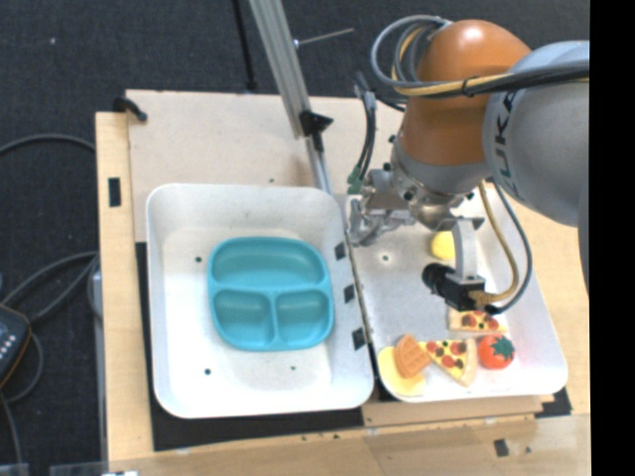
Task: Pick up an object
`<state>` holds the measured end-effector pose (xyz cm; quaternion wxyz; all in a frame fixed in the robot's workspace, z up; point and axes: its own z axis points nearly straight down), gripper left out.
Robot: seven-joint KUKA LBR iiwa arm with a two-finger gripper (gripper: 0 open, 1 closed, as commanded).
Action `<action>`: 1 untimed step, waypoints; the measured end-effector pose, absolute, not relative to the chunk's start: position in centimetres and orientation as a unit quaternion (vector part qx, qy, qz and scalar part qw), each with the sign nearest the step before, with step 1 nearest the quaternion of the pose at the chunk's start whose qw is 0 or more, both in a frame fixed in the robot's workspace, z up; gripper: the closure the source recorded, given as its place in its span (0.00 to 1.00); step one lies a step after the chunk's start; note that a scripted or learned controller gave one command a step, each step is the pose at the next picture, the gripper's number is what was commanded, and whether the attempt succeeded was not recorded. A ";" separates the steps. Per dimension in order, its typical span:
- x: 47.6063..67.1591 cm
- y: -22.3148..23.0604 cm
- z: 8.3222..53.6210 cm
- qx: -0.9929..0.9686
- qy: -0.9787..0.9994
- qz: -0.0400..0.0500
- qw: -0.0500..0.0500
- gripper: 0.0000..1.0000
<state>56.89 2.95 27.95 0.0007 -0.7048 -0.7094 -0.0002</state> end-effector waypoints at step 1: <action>54.4 7.0 25.2 -0.705 -0.709 0.001 0.001 1.00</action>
